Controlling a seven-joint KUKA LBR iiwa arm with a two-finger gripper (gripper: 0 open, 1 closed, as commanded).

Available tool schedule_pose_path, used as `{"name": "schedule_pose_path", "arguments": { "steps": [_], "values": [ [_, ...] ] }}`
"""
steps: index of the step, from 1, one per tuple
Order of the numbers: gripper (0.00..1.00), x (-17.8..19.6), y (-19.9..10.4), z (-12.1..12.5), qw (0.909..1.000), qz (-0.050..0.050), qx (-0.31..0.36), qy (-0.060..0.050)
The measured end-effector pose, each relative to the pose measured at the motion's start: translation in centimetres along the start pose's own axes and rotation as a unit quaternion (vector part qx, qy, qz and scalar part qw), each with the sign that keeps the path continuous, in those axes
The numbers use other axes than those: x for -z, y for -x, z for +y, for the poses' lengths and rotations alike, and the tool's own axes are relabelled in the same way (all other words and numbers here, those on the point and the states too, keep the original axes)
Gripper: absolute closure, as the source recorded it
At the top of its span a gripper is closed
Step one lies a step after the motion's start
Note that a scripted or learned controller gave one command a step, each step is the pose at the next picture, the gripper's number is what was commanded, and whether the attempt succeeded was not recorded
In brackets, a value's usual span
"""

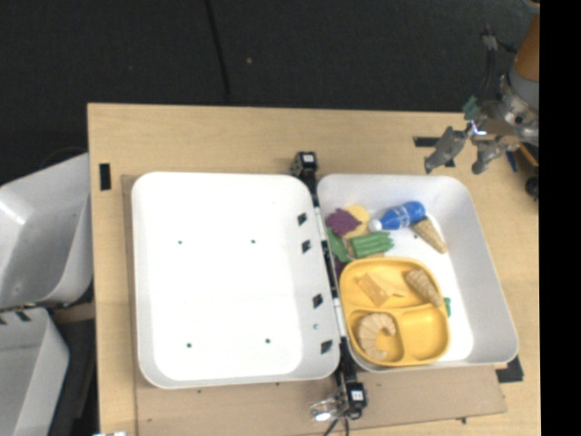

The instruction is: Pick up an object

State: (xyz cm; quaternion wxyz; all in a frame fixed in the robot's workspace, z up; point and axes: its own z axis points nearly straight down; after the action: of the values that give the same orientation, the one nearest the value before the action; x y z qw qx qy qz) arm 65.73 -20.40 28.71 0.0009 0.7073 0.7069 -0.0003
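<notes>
The right bin (481, 271) holds a yellow divided plate (427, 334) with toy bread and pastry pieces in it. Behind the plate lie a blue bottle (402, 214), a purple grape bunch (341, 221), a green toy vegetable (368, 243), a small yellow piece (358, 213) and a tan cone (430, 235). My gripper (461, 157) hangs above the bench just beyond the right bin's far right corner. Its two fingers stand apart, open, with nothing between them. It is well clear of all the objects.
The left bin (222, 275) is a plain white tray beside the right one, with black clips along the seam between them. Light wooden bench surface surrounds both bins. White containers (41, 234) stand off the bench at the left.
</notes>
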Motion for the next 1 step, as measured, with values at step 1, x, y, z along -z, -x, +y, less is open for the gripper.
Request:
{"name": "schedule_pose_path", "arguments": {
  "steps": [1],
  "values": [
    [0.0,-6.87,-6.74,-11.3,1.0,0.004,0.001,-0.007]
  ]
}}
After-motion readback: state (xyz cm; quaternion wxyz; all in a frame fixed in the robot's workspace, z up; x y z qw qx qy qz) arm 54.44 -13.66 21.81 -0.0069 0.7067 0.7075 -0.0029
